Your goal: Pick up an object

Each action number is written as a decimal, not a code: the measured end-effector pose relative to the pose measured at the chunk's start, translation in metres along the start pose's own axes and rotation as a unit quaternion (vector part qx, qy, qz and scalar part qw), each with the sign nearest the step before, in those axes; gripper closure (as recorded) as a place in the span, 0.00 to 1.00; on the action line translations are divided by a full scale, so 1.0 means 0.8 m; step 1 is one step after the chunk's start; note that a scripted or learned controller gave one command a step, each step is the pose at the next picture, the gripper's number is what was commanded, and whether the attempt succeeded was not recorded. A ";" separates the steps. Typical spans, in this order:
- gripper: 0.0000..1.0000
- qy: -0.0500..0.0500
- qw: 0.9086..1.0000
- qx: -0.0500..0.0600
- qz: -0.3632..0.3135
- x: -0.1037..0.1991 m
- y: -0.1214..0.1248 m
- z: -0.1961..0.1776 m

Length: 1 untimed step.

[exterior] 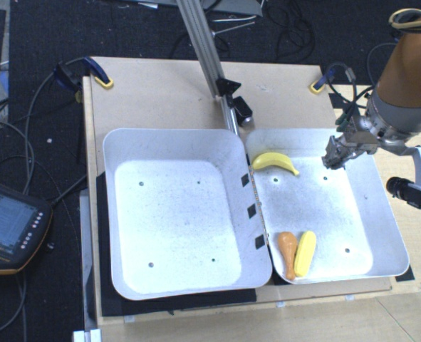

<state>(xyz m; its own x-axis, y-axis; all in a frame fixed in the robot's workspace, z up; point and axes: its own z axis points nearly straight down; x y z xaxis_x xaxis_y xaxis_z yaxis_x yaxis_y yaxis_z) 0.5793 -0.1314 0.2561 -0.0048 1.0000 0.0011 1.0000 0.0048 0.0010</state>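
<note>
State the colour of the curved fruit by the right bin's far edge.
Yellow: the banana, seen in the camera view.

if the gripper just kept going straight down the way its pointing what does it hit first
Most likely the bare floor of the right bin, near its far right corner. The gripper points down there; the banana lies off to its left, though depth is hard to judge.

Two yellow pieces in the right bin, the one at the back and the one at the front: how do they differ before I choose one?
The banana is curved and lies crosswise at the back of the right bin, apart from other things. The yellow piece is straighter and stubbier, lies lengthwise near the front and rests against an orange piece. The banana lies nearer the gripper. Both are yellow.
</note>
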 end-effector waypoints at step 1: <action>1.00 0.000 1.000 0.000 0.000 0.064 -0.002 -0.004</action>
<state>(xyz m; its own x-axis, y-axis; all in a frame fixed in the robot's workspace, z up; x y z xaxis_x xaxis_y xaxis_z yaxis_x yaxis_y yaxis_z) 0.5775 -0.0804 0.2595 -0.0050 1.0000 0.0010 1.0000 0.0050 0.0003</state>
